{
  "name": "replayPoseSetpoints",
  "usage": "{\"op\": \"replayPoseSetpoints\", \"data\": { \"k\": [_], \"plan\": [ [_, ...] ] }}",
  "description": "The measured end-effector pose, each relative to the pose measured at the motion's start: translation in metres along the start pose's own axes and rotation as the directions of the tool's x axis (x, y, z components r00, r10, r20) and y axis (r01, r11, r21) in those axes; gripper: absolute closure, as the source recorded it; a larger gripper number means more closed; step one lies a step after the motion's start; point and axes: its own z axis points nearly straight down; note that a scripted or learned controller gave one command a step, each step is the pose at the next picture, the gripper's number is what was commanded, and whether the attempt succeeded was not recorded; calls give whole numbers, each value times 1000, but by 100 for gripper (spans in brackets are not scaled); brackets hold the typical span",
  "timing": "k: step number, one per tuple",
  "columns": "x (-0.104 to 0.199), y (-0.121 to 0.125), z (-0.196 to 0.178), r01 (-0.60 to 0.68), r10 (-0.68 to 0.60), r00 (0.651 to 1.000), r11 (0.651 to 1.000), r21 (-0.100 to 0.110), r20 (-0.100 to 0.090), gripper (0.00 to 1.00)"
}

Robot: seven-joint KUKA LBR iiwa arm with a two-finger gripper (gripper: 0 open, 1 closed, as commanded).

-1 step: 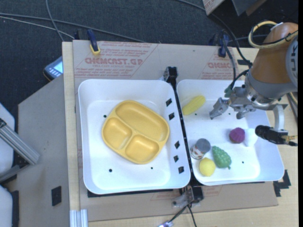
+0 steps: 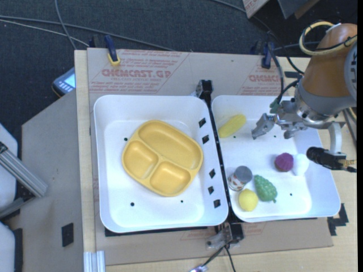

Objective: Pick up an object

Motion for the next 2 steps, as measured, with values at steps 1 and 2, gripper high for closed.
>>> {"op": "replayPoseSetpoints", "data": {
  "k": [1,2],
  "plan": [
    [5,8,49,1,-1,1000,1000,4,0,0],
    [5,8,102,-1,1,1000,1000,6,-1,0]
  ]
}}
